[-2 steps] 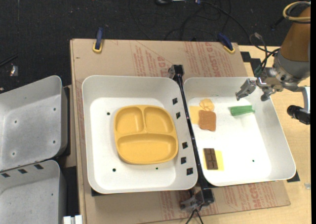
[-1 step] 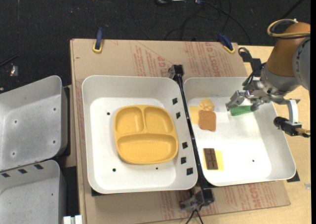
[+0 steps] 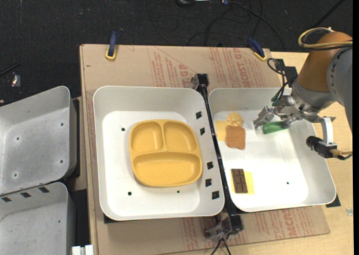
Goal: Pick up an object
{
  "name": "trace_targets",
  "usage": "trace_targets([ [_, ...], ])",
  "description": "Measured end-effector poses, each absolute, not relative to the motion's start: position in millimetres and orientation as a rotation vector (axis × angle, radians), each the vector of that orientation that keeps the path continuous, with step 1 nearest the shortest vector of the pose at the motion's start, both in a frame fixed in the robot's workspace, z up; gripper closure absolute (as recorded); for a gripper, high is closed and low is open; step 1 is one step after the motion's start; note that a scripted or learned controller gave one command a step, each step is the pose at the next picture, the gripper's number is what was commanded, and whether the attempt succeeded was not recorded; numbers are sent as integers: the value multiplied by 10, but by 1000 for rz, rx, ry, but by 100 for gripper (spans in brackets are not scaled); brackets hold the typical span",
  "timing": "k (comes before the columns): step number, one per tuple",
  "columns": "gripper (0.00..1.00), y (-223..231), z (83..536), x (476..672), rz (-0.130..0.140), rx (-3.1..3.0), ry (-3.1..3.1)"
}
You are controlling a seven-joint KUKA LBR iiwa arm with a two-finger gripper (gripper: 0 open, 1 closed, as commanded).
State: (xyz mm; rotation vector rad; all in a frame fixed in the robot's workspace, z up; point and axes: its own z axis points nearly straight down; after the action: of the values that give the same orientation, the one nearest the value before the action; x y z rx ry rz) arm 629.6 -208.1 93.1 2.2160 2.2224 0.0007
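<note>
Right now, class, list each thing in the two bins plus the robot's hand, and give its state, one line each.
yellow divided plate: flat in left bin, compartments bare
orange-brown piece: lying in right bin
pale yellow piece: touching the orange-brown piece
brown bar: lying on yellow card
green object: under the hand
hand: low over right bin

green object (image 3: 275, 128): small, lying flat, upper right of frame | brown slab (image 3: 235, 136): right of centre | dark bar (image 3: 239, 181) on yellow card: lower right
</note>
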Motion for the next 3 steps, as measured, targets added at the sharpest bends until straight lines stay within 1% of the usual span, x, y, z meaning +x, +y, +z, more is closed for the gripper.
trace_targets([
  [1,100,-2067,1065,6318,10,2213,2223],
  [2,100,-2146,1536,6340,4,2214,2219],
  [3,100,-2217,2082,6285,5,2216,2215],
])
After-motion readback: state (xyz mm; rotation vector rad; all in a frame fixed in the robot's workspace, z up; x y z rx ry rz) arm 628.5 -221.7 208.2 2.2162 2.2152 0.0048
